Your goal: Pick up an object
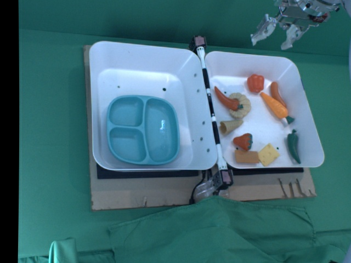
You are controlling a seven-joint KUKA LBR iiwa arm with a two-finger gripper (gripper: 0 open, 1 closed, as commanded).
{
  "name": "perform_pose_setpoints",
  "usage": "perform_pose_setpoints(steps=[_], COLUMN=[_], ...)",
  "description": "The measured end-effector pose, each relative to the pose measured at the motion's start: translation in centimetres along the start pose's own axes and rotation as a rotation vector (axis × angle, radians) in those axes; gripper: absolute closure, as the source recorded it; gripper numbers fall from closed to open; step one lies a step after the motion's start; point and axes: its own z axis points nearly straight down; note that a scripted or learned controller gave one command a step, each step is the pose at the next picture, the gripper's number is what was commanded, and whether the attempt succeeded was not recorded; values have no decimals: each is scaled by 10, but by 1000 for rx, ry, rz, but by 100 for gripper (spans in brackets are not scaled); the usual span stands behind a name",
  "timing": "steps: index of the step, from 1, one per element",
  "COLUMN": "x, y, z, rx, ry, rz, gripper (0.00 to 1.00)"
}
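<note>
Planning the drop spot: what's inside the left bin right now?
The left bin holds a teal divided plate with three compartments, nothing visible in them. The bin floor beneath the plate is covered, so that part cannot be checked.

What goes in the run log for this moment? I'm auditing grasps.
gripper: open, holding nothing | position: above right bin far edge | toy food: in bin

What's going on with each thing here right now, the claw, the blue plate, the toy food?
claw: open, holding nothing, above the right bin's far edge
divided teal plate: flat in the left bin
toy foods, such as the carrot: loose in the right bin
</note>
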Motion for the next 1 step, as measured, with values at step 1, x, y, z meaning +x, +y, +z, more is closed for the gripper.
perform_pose_setpoints(steps=[1], x=[0], y=[0], z=[0], rx=[0], ry=[0], rz=[0], gripper=[0])
